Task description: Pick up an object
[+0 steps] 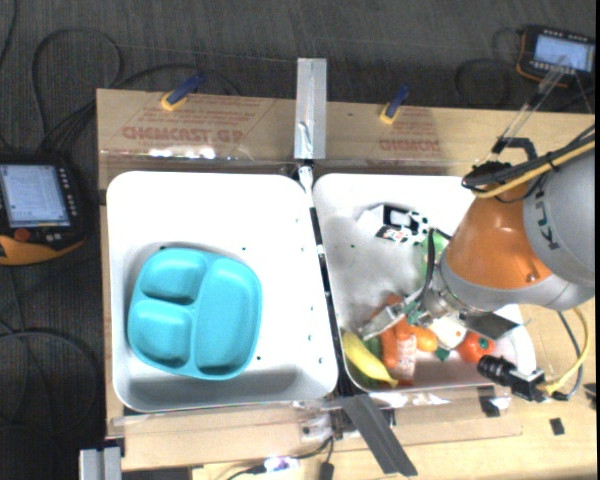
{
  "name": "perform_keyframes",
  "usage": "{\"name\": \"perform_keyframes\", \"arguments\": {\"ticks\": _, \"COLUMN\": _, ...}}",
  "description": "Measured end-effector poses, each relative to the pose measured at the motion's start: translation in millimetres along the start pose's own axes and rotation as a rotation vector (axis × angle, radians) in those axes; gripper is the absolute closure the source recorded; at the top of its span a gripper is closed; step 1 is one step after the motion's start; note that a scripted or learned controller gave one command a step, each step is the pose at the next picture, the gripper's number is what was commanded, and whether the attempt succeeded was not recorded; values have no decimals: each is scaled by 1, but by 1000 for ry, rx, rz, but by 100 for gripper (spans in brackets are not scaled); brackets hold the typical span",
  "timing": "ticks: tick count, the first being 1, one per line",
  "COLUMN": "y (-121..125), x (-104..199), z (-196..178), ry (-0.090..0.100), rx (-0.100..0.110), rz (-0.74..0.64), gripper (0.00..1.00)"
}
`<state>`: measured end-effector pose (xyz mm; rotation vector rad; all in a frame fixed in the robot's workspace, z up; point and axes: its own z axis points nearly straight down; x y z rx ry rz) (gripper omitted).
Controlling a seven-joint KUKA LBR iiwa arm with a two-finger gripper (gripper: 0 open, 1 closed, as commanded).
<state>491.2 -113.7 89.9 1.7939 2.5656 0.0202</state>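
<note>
Right bin (355, 228): a pile of small objects (405, 343) sits at its 6 o'clock edge, including a yellow banana-shaped piece (365, 360) at the pile's 8 o'clock side and orange and red pieces (402, 348) beside it. Gripper (412, 318): lowered onto the pile's top, beneath the orange wrist band (495, 243); whether it is released or clenched cannot be told. Left bin (180, 193): holds a blue divided tray (195, 311), well apart, at 9 o'clock from the pile.
</note>
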Motion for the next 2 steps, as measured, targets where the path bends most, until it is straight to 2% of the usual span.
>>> {"name": "perform_keyframes", "arguments": {"ticks": 1, "y": 3, "x": 0, "z": -11, "ry": 6, "rx": -3, "rz": -6, "gripper": 100}}
{"name": "perform_keyframes", "arguments": {"ticks": 2, "y": 59, "x": 57, "z": -91, "ry": 8, "rx": 23, "rz": -41, "gripper": 100}}
